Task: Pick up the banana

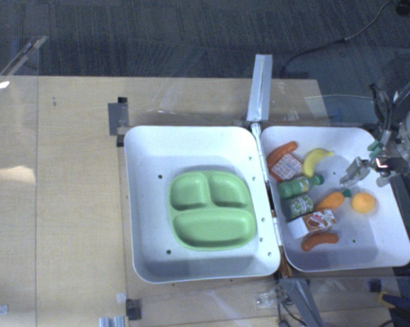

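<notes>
The yellow banana [316, 159] lies in the upper middle of the right bin [392, 249], between a red sausage and a green bottle. My gripper [369, 174] hovers at the bin's right side, to the right of the banana and slightly lower, apart from it. Its fingers [353, 172] are spread open and hold nothing. A small orange fruit [363, 202] sits just below the gripper.
The right bin also holds a red sausage [282, 151], a red-white packet [285, 167], a green bottle [299, 185], a green can [298, 205], an orange carrot-like piece [331, 201], a small carton [319, 220] and another sausage [319, 240]. The left bin [145, 196] bears a green divided tray [211, 208].
</notes>
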Motion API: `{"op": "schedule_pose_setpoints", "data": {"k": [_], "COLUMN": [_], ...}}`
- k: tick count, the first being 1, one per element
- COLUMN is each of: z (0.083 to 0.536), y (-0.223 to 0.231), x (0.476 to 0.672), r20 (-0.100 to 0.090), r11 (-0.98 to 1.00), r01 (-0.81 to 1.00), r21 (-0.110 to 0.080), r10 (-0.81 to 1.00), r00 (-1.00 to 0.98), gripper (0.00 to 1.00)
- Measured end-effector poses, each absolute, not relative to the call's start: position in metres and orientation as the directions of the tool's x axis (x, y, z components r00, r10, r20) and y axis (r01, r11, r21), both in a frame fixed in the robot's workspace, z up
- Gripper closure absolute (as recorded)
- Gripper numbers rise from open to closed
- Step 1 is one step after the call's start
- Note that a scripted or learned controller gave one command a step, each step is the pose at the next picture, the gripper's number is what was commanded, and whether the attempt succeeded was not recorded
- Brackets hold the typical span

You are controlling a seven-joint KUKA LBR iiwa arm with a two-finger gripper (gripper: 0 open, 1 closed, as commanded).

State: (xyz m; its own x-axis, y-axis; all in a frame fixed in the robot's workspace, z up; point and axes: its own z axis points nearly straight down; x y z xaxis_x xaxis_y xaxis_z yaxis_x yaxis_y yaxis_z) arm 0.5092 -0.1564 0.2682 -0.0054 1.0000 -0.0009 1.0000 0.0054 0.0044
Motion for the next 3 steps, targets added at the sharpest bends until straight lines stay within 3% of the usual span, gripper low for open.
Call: {"op": "schedule_pose_setpoints", "data": {"k": [1, 2, 3], "z": [0.097, 0.091, 0.088], "y": [-0.142, -0.203, -0.206], "x": [0.572, 0.641, 0.661], "r20": [-0.001, 0.004, 0.023], "r11": [0.046, 0.145, 0.157], "r01": [0.999, 0.989, 0.986], "r21": [0.010, -0.001, -0.047], "r10": [0.999, 0.989, 0.987], "r00": [-0.046, -0.145, -0.156], "gripper": [0.00, 0.00, 0.00]}}
